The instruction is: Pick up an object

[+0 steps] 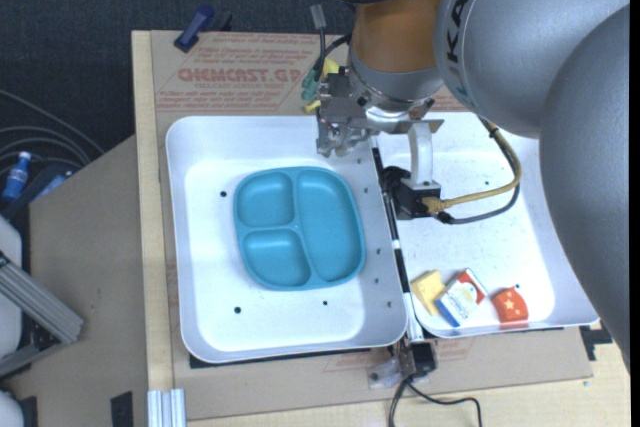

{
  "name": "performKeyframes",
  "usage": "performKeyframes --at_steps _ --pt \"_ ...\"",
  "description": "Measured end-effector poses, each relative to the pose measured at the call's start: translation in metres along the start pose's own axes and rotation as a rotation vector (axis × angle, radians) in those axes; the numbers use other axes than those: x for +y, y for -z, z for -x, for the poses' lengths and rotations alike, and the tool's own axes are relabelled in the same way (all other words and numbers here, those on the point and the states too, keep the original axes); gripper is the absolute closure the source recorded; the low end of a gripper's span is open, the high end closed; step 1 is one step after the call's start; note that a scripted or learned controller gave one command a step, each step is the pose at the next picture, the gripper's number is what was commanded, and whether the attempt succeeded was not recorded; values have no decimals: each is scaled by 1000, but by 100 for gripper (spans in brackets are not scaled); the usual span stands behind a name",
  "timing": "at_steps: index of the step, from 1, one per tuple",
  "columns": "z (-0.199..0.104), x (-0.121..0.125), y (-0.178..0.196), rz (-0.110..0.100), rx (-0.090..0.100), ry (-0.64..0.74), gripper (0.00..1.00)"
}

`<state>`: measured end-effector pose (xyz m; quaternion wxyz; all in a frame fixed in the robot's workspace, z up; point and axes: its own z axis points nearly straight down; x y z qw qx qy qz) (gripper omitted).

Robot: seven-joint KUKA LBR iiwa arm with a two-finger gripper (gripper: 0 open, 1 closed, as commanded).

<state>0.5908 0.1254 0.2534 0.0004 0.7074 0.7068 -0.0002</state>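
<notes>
Pick not yet made: gripper (pixel 385 147) hangs over the ridge between bins, grip state cannot tell, nothing seen held; blue divided plate (pixel 298 227) in left bin (pixel 200 295), small packets (pixel 462 298) near-right.

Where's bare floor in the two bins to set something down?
Left bin: bare strips ring the blue tray, widest along its left and near walls. Right bin: open floor mid-bin, past the divider. Crowded: its near corner with the yellow block, box, red item; the gripper tops the divider.
</notes>
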Motion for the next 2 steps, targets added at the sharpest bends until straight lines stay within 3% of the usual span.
performKeyframes --at_steps 1,2 --pt "-52 -5 -4 0 2 1 100" --pt "-100 58 -5 0 2 2 100"
